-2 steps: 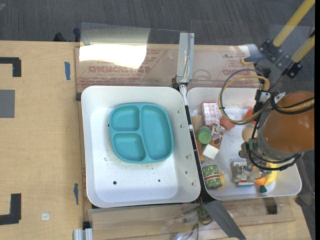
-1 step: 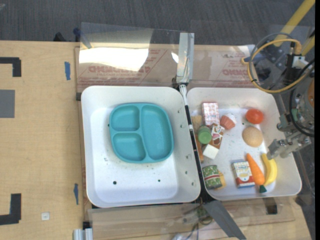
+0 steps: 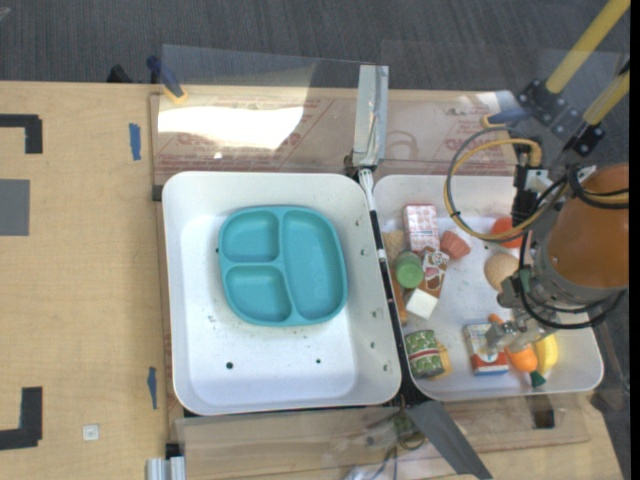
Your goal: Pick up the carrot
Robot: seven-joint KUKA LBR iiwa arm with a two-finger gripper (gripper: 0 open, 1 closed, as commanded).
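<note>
Now the grey two-finger gripper [image 3: 512,336] hangs low over the right shallow white bin [image 3: 585,376], right at the small orange carrot [image 3: 521,359] lying beside a yellow banana-like piece [image 3: 546,352]. I'd want it centred on the carrot alone, clear of that yellow neighbour. The wrist and cables hide the tips, so I cannot tell how the gripper stands

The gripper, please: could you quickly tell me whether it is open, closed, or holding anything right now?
Gripper: low over the right bin, at the carrot; open, closed or holding cannot be told from this view.
</note>
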